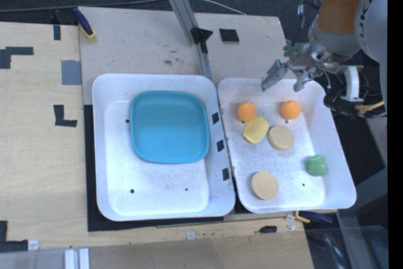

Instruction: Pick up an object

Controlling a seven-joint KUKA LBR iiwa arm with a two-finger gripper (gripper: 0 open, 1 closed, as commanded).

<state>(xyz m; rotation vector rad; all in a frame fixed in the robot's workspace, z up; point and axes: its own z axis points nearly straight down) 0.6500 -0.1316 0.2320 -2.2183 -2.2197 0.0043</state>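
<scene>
My gripper (284, 80) hangs above the far edge of the right bin (330, 148), fingers spread open with nothing between them. Below it in that bin lie two orange balls (247, 111) (291, 109), a yellow piece (255, 131), two tan round pieces (281, 137) (264, 185) and a green piece (316, 165). The orange ball on the right is the closest object to the gripper, a little nearer the camera.
The left bin (113, 154) holds a blue square plate (169, 126). A slanted metal pole (182, 3) rises behind the bins. Cables run behind the arm at the upper right.
</scene>
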